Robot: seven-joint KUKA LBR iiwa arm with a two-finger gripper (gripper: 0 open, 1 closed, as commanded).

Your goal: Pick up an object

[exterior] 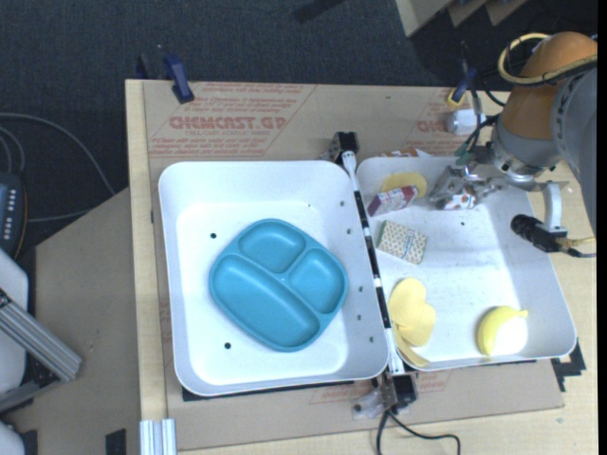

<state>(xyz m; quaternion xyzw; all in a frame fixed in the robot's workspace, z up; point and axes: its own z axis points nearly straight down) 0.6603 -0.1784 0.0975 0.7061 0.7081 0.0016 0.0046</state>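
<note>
Yellow plastic pieces make up most of what lies in the right bin [560,301]: a lemon [500,331] near the front right corner, a pale yellow piece [412,313] against the front left wall beside the divider, and a flatter yellow piece [410,182] at the back left. Between them sit a small patterned card [402,242] and a reddish packet [397,198] touching the back yellow piece. The left bin [180,254] holds a blue divided plate [276,283]. The gripper [462,186] hangs low over the back of the right bin, just beside the packet, with something small and speckled at its tip; whether its fingers are apart or together I cannot tell, and nothing can be seen clearly clamped. All these things look light. The lemon looks like hollow toy plastic, stiff but smooth and rounded, so it would likely squirt out unless taken across its middle. The card lies flat and offers little edge to pinch. The packet looks soft and crushable, probably the easiest, taken across its narrow width.
</note>
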